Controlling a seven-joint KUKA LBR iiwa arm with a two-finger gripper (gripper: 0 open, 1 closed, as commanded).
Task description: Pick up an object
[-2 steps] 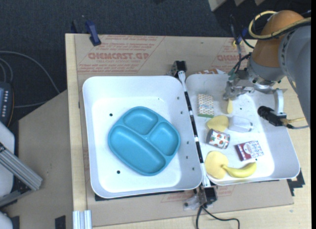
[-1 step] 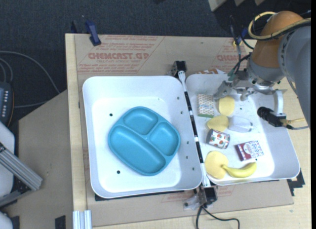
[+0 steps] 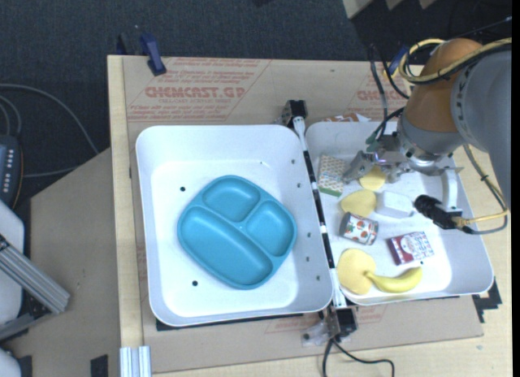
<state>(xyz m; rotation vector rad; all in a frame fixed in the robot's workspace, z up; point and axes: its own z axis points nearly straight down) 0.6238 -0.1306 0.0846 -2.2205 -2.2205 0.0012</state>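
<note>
**Small yellow piece sits right under my fingers in the right bin**

The thing nearest my reach is a small pale yellow piece [image 3: 373, 181] lying in the right bin [image 3: 475, 266], in its far half and a little toward the wall it shares with the left bin. My gripper [image 3: 379, 164] hangs directly above it, so the piece lies just toward the near edge from my fingertips, almost touching. My fingers [image 3: 358, 167] are spread apart in a splayed stance, with nothing between them. The piece looks rounded and squat, without a clear long axis, so I judge the closing direction matters little; a short straight descent should bring it between the fingers.

It looks smooth and matte, like a plastic toy food, uniformly yellow.

Just beside it toward the near edge lies a second, larger yellow lump [image 3: 358, 202], close enough that my fingers could catch it too. Further toward the near edge stand a small printed can [image 3: 359, 229] and a dark red carton [image 3: 409, 246], then a banana [image 3: 396, 279] along the near wall, touching a yellow round fruit [image 3: 352, 270] in the near corner by the shared wall. A patterned card [image 3: 330, 175] rests against the shared wall.

The left bin [image 3: 154, 205] carries a blue divided plate [image 3: 236, 231], well apart from my work.
</note>
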